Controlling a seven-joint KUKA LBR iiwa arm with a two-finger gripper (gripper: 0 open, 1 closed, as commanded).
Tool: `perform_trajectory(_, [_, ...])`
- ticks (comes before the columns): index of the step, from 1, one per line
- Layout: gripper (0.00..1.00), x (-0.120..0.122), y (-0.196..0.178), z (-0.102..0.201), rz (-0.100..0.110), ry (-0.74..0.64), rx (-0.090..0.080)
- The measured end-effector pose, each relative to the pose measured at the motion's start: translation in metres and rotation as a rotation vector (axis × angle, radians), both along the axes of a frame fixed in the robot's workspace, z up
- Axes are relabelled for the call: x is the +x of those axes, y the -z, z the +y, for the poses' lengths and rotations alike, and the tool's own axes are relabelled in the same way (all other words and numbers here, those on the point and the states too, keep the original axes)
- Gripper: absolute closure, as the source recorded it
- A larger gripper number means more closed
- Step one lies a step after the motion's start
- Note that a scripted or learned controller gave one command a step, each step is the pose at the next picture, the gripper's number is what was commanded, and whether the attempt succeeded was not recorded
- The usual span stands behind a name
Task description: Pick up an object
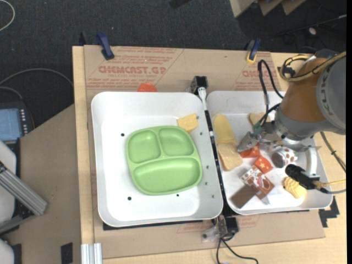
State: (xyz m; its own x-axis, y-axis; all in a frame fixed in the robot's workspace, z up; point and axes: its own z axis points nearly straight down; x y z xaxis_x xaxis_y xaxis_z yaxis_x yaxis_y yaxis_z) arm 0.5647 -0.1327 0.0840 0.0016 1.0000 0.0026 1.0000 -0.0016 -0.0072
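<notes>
My gripper hangs low over the middle of the right bin, reaching in from the right, and from this slant I cannot tell whether my jaws stand wide or narrow, nor whether anything sits between them. Just on the near side of me lies a small red piece, close against my tip; I cannot tell if we touch. To its left a tan slab lies flat, and beyond that a pale yellow rounded object lies along the bin's left wall. A small tan chunk sits toward the far wall. Nearer, a printed packet rests against a brown block, with an orange-red piece just beside the packet, and a yellow ridged item lies at the near right. The left bin holds a green divided plate and a yellow-tan block toward its far right corner
</notes>
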Motion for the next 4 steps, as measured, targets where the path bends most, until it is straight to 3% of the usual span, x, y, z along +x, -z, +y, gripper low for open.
perform_trajectory(1, [1.0, 0.003, -0.011, -0.001, -0.008, 0.0, -0.003])
perform_trajectory(2, [1.0, -0.063, -0.154, 0.04, -0.003, -0.003, -0.002])
perform_trajectory(3, [1.0, -0.013, -0.12, -0.011, -0.012, 0.0, -0.006])
perform_trajectory(4, [1.0, 0.073, -0.094, -0.035, -0.016, -0.005, -0.007])
